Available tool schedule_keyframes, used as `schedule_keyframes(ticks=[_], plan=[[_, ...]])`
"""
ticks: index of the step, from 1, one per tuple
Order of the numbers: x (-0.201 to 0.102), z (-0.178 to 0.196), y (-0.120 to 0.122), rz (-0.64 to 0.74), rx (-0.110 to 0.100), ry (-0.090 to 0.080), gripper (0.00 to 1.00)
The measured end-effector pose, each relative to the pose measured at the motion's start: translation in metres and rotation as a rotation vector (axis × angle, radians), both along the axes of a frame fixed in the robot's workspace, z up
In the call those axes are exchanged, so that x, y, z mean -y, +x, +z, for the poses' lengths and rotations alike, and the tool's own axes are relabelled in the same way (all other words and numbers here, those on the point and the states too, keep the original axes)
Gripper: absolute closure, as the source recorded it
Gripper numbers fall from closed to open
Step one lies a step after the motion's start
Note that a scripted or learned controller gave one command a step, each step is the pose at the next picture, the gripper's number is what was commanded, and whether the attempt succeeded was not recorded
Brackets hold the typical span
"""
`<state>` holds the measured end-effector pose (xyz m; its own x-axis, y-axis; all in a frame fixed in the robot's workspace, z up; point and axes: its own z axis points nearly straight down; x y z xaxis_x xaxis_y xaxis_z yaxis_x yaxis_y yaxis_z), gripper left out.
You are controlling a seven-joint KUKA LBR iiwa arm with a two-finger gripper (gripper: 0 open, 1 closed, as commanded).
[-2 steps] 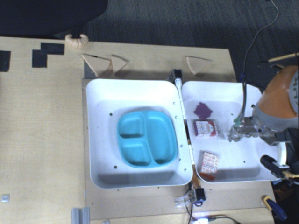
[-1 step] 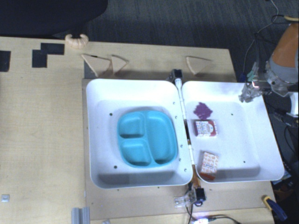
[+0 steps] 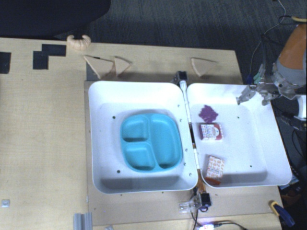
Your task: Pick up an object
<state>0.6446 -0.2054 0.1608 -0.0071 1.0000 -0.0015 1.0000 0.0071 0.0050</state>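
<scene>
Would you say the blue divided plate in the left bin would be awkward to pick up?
Probably. The blue plate looks rigid and lies flat, so its low rim offers little for the gripper to pinch. Its smooth surface may slip. It seems unlikely to roll or tip.

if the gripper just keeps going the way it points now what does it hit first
The gripper hangs over the right bin's far right corner, pointing down. Going straight on, it would probably meet the bare white floor of the right bin; the purple object lies well aside. Depth is unclear.
</scene>
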Motion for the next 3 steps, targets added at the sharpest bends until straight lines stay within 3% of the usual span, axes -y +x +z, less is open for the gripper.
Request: schedule_keyframes(ticks=[1,2,3], plan=[[-0.043,-0.074,-0.068,-0.003,0.0,0.001,0.0],[-0.046,-0.074,-0.145,-0.006,0.003,-0.001,0.0],[-0.046,-0.062,-0.142,-0.005,0.009,-0.002,1.0]])
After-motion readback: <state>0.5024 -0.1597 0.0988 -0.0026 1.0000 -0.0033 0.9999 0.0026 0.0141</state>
